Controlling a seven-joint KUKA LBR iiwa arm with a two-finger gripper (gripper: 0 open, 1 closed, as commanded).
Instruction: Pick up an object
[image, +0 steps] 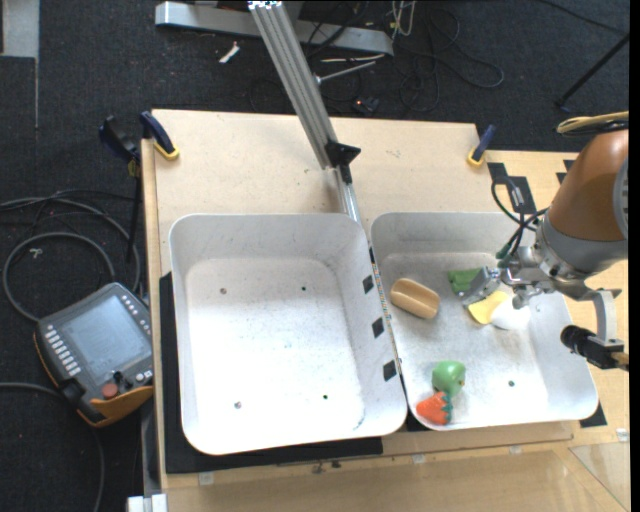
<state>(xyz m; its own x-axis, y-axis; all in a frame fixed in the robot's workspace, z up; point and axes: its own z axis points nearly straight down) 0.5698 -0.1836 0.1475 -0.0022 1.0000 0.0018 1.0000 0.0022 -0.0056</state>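
The right bin (545, 395) holds a tan bread roll (414, 298), a green toy piece (463, 279), a yellow wedge (484, 307) beside a white round object (508, 319), and a green pepper (449, 376) touching a red-orange toy (432, 407) near the front rim. My gripper (512, 281) is low over the bin's right side, just above the yellow wedge and the white object, with the green piece to its left. The wrist hides the fingertips.
The left bin (200, 250) stands beside the right one. A slanted metal camera pole (305, 95) rises from the back edge between the bins. Clamps sit at the bench's back corners, and a teach pendant (95, 350) lies on the floor at left.
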